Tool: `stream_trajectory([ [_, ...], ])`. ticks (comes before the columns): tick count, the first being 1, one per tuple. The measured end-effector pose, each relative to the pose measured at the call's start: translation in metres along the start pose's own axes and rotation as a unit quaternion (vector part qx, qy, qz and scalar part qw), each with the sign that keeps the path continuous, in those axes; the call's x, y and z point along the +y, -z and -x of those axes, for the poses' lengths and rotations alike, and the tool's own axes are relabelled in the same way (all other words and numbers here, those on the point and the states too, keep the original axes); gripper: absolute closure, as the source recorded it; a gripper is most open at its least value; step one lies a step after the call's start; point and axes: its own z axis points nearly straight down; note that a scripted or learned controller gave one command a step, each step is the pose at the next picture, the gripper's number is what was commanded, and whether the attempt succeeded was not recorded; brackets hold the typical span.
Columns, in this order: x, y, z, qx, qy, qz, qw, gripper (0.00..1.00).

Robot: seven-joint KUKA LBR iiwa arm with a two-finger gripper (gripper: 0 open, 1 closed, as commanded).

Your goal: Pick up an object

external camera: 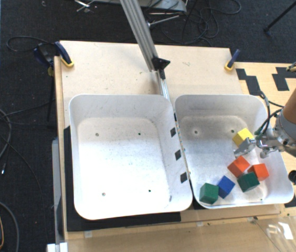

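- Lowest in the frame, at lower right, a green cube, blue cube and dark green cube lie loose in the right bin.
- Above them, two orange cubes and a yellow cube also lie loose.
- My claw hangs beside the yellow one at mid right; whether it is open I cannot tell.
- Nothing is lifted yet, I judge; the whole pick remains.

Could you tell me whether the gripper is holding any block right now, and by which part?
It cannot be told. The gripper sits between the yellow block and an orange block, with nothing visibly between its fingers.
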Motion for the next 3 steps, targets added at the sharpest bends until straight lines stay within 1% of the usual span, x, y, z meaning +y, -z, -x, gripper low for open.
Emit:
stream_trajectory([
  [1, 0.001, -0.043, -0.001, 0.001, 0.0, -0.001, 1.0, 0.0],
  [2, 0.087, -0.041, 0.001, -0.002, 0.003, 0.002, 1.0, 0.0],
  [3, 0.084, -0.032, 0.002, -0.002, 0.001, 0.0, 1.0, 1.0],
])
